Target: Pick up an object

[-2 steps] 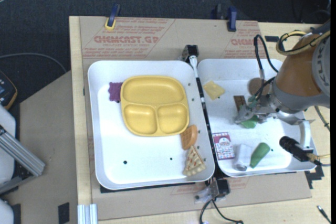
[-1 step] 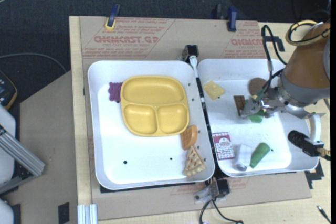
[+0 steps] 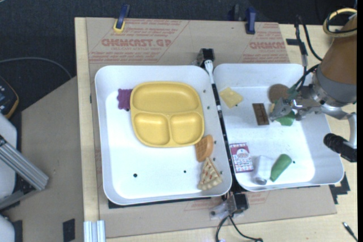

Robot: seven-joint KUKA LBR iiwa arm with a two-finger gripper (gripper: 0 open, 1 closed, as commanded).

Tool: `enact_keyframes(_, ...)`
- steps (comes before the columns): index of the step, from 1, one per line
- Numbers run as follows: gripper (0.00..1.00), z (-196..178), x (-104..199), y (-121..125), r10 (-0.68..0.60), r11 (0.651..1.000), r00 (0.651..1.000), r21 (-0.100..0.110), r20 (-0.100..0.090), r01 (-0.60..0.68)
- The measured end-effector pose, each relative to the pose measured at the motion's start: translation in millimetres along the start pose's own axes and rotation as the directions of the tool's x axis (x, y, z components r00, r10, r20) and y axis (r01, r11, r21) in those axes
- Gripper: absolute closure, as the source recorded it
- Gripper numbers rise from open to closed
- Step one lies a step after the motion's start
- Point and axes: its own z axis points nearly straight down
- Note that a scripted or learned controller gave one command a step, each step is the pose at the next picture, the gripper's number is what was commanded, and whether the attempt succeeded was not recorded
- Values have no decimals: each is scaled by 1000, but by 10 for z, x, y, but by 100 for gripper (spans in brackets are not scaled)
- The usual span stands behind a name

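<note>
At right of frame, the end effector (image 3: 283, 111) hovers over a green object (image 3: 285, 119); grip state unclear. Next: descend and clench.

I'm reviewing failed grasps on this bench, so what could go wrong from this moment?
1. The gripper sits low in the right bin, among a small green object, a brown round piece and a brown bar. It may knock one aside rather than pick it up.
2. The gripper is close to the bin's right wall, so the arm could bump the rim.
</note>
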Motion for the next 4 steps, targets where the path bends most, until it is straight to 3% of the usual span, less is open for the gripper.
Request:
enact_keyframes(1,100,-446,-4,18,-1,1000,1000,-1,0,1)
enact_keyframes(2,100,-424,497,148,-6,1000,1000,3,-3,6)
enact_keyframes(3,100,-466,951,51,-5,1000,1000,9,-6,5)
enact_keyframes(4,100,-479,1065,87,-2,1000,1000,6,-3,2)
